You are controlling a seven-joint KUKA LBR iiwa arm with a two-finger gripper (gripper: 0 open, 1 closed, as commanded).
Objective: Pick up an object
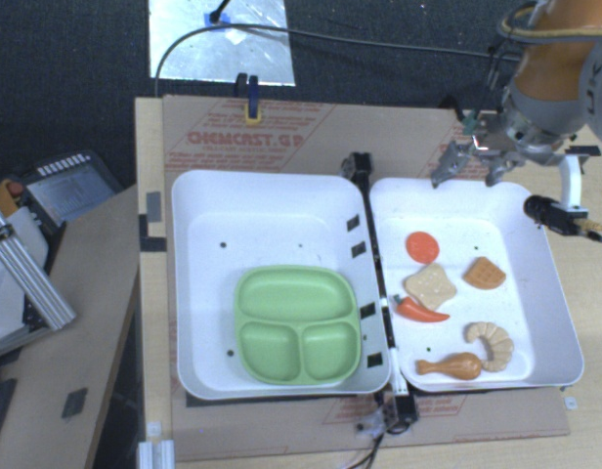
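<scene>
Gripper hangs open and empty over the right bin's far edge; tomato slice, bread, chilli, shrimp, drumstick lie inside that bin

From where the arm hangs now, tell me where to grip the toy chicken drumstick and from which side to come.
Probably best to take the toy chicken drumstick across its thin bone end, coming straight down. It lies flat along the near wall of the right bin, thin end pointing left, fat end almost touching the toy shrimp. The left end has more free room around it. The claw hangs above the bin's far edge.
</scene>
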